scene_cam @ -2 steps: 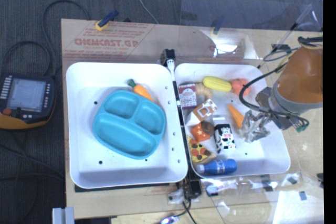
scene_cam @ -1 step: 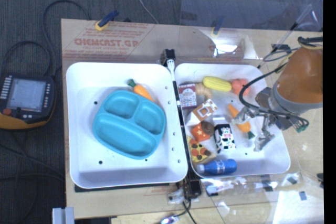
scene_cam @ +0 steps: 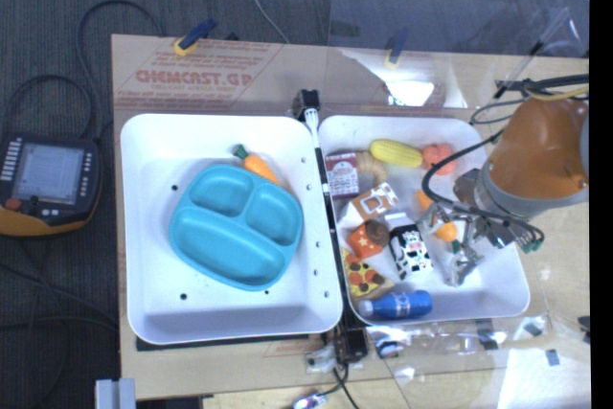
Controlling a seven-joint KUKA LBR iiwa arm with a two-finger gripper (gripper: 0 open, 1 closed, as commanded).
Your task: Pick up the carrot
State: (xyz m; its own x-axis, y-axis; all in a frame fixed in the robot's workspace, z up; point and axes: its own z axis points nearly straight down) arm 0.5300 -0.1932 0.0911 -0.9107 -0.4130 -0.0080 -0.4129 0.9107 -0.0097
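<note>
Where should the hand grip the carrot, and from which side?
Grip the carrot across its orange body, near the middle, coming down from above. It lies tilted against the blue plate's upper rim in the left bin, green top up-left. Probably set one finger on the bare bin side, since the plate crowds the other.

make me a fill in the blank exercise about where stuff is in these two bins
1. The carrot lies in the ____ bin, at the blue tray's far edge.
2. The blue divided tray has ____ compartments.
3. The gripper hangs over the ____ bin.
4. The blue bottle lies along the right bin's ____ edge.

Missing words: left; three; right; near
</note>
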